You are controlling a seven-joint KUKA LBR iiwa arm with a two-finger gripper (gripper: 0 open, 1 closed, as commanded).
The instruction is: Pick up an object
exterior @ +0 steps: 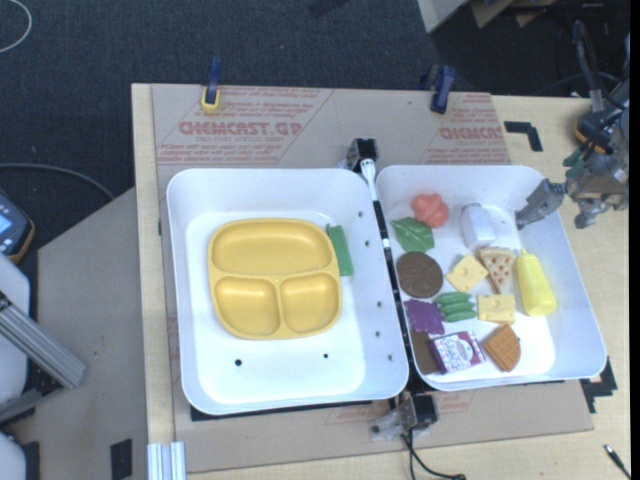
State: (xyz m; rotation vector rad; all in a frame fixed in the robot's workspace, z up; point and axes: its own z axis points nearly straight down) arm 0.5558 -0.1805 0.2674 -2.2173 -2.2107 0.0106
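The right bin [570,258] holds several toy foods. Among them are a red piece [431,208], a green leaf [413,234], a white object [483,223], a brown round cookie [419,274], a pizza slice [497,264] and a yellow bottle-like piece [535,282]. My gripper [558,211] hangs over the bin's upper right corner, just right of the white object. It is open, its fingers spread and nothing between them.
A yellow divided plate [272,276] lies in the left bin [190,298], with a green strip [340,250] against its right side. More pieces crowd the right bin's front: a purple piece [424,317], a maroon packet [455,352] and an orange waffle [503,348].
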